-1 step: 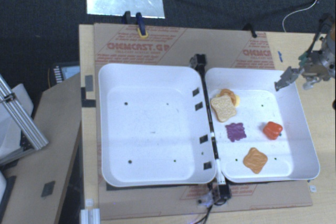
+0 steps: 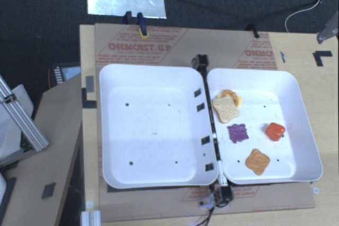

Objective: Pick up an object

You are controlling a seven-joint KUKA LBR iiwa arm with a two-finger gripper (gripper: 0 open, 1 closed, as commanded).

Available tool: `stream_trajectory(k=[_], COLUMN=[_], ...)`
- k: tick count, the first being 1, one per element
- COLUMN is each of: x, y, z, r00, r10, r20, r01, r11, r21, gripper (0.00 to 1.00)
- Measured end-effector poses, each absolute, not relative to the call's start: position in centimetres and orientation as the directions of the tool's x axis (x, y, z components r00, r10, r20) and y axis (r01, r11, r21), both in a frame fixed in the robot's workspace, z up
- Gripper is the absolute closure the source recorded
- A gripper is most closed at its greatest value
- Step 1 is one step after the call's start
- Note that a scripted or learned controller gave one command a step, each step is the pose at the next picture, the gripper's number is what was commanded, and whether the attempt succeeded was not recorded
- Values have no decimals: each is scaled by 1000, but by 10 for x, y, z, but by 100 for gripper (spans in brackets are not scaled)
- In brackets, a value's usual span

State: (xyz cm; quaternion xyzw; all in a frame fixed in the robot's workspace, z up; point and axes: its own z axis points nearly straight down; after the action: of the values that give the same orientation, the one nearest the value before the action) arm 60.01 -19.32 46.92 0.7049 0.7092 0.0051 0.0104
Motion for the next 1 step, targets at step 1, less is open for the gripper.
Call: stream_trajectory(k=[1], x=[591], y=[-207], z=[540], r00=[-2], r10=[1000], r20=[-4], r01=[1000], r11=[2], r21=[9], gripper=[0])
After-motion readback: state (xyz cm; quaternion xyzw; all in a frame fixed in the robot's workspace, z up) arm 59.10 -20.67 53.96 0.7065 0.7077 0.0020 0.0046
